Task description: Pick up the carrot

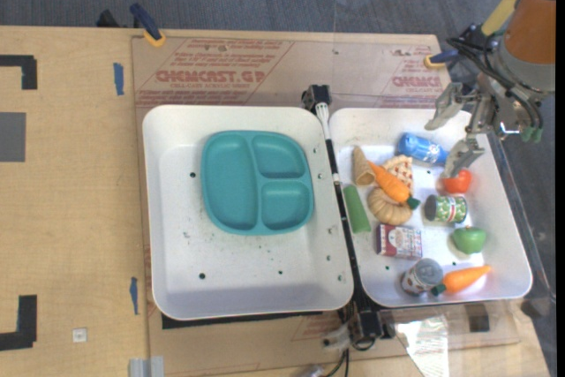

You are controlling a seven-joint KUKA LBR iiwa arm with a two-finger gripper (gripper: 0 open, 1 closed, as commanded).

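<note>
Highest over the bench is my two-finger gripper (458, 131), hanging above the far right part of the right white bin (517, 245). Its fingers are spread apart and nothing sits between them.

Just left of the fingertips lies a small blue can (420, 148), and just near of them a red tomato-shaped toy (455, 183).

Further left, in the middle of the bin, an orange toy carrot (392, 182) lies slanted across a tan bread-shaped toy (388, 206), beside a beige ice-cream cone (363, 163).

A second orange carrot with a green end (463, 279) lies in the near right corner, touching a grey round tin (422, 275).

Between the two carrots are a green-labelled can (446, 209) and a red carton (400, 240).

In the left white bin (160, 190) rests a teal divided plastic plate (258, 181).
</note>
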